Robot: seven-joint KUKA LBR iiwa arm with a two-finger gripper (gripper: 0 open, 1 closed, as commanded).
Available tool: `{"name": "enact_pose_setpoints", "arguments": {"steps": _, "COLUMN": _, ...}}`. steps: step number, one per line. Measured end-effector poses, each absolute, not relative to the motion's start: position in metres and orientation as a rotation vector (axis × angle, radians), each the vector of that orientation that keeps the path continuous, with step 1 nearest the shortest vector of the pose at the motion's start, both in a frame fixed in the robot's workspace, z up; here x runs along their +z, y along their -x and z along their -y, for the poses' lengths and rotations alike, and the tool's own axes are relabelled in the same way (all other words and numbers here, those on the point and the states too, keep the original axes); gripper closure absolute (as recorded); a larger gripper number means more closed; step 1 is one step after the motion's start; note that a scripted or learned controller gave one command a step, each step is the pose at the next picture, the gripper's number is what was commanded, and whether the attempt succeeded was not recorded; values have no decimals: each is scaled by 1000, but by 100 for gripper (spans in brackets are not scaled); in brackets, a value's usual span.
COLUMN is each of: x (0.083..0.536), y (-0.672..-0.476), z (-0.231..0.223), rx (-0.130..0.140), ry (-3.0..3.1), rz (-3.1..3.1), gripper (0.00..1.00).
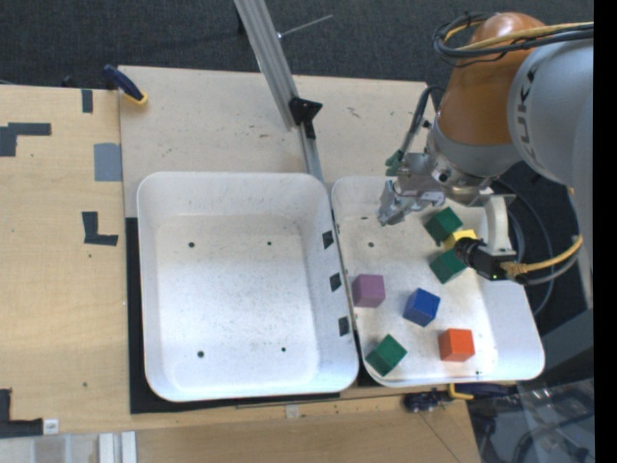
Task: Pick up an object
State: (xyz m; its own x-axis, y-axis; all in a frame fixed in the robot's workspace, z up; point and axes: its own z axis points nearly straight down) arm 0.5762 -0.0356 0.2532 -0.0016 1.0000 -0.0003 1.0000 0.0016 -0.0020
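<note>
A: Gripper (395,210) position?
B: Far end of the right bin (511,355). Cannot tell how it's set, nothing visibly held.
A: Nearest block?
B: Green block (443,225), just right of it. Purple block (368,289) lies nearer the camera.

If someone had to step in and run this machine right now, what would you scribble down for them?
Gripper: over the far part of the right bin, near its left wall; nothing is seen between its fingers, and whether they are open or shut is unclear.
Things: all six blocks lie in the right bin: purple block, blue block, orange block, one green block at the near edge, two more green blocks close to the arm's wrist.
Left bin: beside it, no blocks in it.
Done: nothing lifted yet.
Left: grasp one block and raise it.
</note>
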Motion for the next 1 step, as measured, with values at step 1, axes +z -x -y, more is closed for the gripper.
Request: {"name": "enact_pose_setpoints", "arguments": {"steps": 1, "x": 239, "y": -576, "z": -12, "rx": 3, "ry": 2214, "rz": 2225, "gripper": 100}}
